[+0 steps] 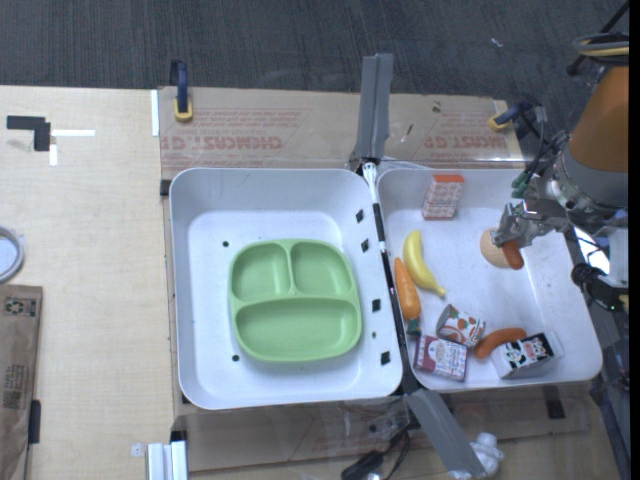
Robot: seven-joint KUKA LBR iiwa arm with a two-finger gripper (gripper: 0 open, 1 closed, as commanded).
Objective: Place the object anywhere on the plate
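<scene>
The grey arm with its orange band reaches in from the right, and its gripper (520, 228) hangs low over the right-hand shallow white bin (570, 303), near that bin's far right side. Just beneath and beside the tip lies a small rounded tan piece with an orange-red end (498, 249), which looks like a toy food item (a bun with a sausage, perhaps). Whether the jaws are spread or closed cannot be told from this slant, nor whether they touch that piece at all.

The same bin holds other candidates: a yellow plastic banana (422, 262), an orange carrot (405, 288) lying along the bin's left wall, a red-and-white carton (442, 196) at the far side, a small printed box (459, 325), a pink box (441, 358), an orange-red sausage (497, 341) and a black-and-white milk carton (524, 354). The green three-compartment plate (295, 300) sits in the middle of the left-hand white bin (190, 268), with nothing on it, well apart from the gripper.

Judging by position, the tan piece is the likely target. It is probably light, hollow plastic, stiff and rather smooth, so it may squirt sideways under a pinch. Taking it across its narrower width near the middle would be safest, as the rounded ends offer little purchase.
</scene>
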